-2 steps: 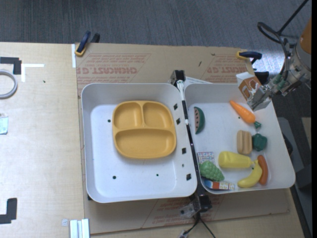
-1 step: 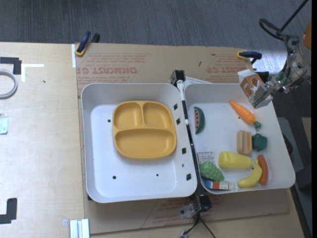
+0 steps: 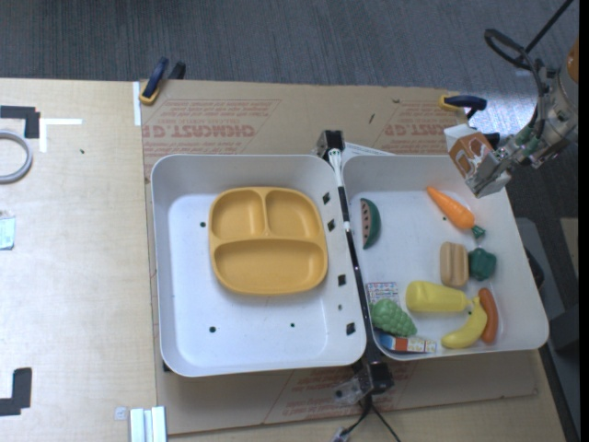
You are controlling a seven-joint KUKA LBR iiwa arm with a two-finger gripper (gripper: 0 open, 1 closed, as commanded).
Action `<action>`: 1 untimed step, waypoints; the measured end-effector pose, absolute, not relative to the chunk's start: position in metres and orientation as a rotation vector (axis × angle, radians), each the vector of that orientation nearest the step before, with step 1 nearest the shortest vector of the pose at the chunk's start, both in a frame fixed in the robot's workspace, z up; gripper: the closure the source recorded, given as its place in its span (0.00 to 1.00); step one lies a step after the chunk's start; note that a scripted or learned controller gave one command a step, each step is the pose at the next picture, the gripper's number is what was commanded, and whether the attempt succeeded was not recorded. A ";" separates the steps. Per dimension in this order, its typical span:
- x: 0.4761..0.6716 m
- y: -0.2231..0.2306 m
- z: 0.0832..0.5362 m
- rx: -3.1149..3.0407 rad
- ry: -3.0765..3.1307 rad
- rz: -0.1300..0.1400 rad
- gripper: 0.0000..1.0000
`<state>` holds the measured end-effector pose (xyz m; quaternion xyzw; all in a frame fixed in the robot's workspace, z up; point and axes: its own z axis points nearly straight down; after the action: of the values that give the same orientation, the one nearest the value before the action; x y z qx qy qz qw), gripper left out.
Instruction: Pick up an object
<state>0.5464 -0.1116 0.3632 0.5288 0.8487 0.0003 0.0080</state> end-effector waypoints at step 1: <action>0.548 -0.112 0.373 1.648 2.652 0.001 1.00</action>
<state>0.5476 -0.1118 0.3729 0.5278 0.8493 0.0004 0.0096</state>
